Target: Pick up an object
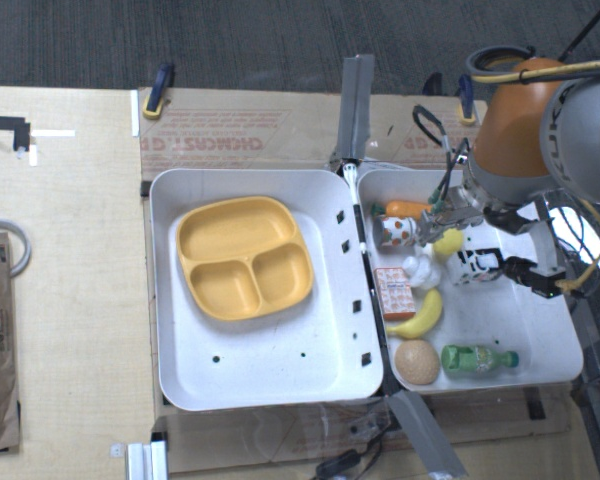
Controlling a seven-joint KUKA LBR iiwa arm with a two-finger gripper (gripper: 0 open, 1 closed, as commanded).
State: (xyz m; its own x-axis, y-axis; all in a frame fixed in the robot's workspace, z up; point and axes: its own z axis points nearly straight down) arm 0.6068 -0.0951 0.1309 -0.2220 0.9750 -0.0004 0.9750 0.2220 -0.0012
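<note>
**Objects for picking lie in the right bin, arm reaching in above them**

Objects to be picked up are gathered in the right bin [540, 353], mostly along its left side. Seen from above at a slant, a pale wooden table [65, 268] carries two shallow white bins set side by side, touching along a shared middle edge.

A grey arm [570, 138] with an orange band (a broad, rounded orange section) enters from the right and bends down over the upper part of the right bin. Its gripper [448, 223] sits low among cables, near a small yellow object; whether the jaws are apart or together cannot be told from this view, and nothing is visibly held between them.

The left bin [180, 358] holds a yellow divided plate [245, 256] with three compartments, lying flat in the bin's upper left half.

In the right bin, from larger to smaller: a banana [423, 314] curves near the middle left; a green bottle [477, 359] lies on its side near the front edge; a round tan object [417, 361] rests just left of the bottle; a small red-and-white packet [394, 290] lies touching the banana's upper end; an orange carrot-like piece [405, 209] lies near the back; a small yellow object [447, 243] lies just below the gripper.
</note>
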